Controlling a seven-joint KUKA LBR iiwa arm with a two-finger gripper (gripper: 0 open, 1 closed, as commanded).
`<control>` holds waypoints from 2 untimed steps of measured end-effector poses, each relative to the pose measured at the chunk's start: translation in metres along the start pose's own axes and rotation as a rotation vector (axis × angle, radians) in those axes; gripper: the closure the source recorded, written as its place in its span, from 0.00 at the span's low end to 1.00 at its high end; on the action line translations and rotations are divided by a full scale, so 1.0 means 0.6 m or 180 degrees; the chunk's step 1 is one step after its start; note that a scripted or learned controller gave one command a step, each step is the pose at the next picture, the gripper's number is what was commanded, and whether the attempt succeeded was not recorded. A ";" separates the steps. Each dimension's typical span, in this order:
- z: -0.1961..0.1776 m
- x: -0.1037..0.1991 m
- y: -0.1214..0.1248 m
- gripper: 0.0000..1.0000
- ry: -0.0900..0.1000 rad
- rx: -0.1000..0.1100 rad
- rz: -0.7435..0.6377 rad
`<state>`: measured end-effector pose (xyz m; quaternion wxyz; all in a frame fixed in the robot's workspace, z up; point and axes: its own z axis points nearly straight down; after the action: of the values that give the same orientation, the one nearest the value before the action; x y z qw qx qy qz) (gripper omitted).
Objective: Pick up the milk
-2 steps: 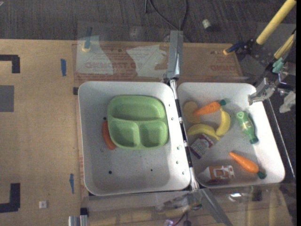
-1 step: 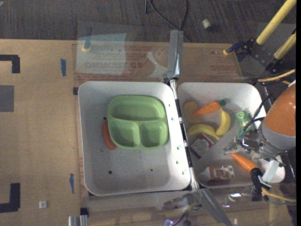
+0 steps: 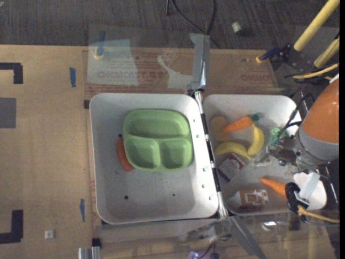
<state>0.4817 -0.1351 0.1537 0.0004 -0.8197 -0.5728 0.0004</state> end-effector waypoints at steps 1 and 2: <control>-0.211 0.120 0.040 0.00 -0.0002 -0.0002 -0.0192; -0.434 0.031 0.194 0.00 -0.0005 -0.0010 -0.0284</control>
<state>0.5975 -0.1577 0.4139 -0.0013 -0.7933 -0.6088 0.0001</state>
